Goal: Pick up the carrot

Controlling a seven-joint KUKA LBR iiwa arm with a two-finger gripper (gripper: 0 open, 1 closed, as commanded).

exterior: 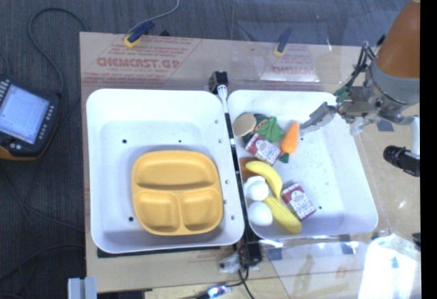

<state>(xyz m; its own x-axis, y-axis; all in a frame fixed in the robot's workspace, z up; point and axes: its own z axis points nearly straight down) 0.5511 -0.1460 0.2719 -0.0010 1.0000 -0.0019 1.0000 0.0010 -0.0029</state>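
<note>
Carrot [291, 137] in right bin [355, 175], upper left, beside green item [272, 128], touching nothing of the jaws. Jaws [319, 115] near it; open or closed, cannot tell. Arm cut off at right. Board under the bins reads "CHEMCAST GP" [138, 63], mirrored.

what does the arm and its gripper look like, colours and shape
The arm enters from the right: a rounded orange band above a pale grey wrist section. Below it sits a cluttered metal-grey gripper with a greenish part, thin dark cables and slim grey fingers.
</note>
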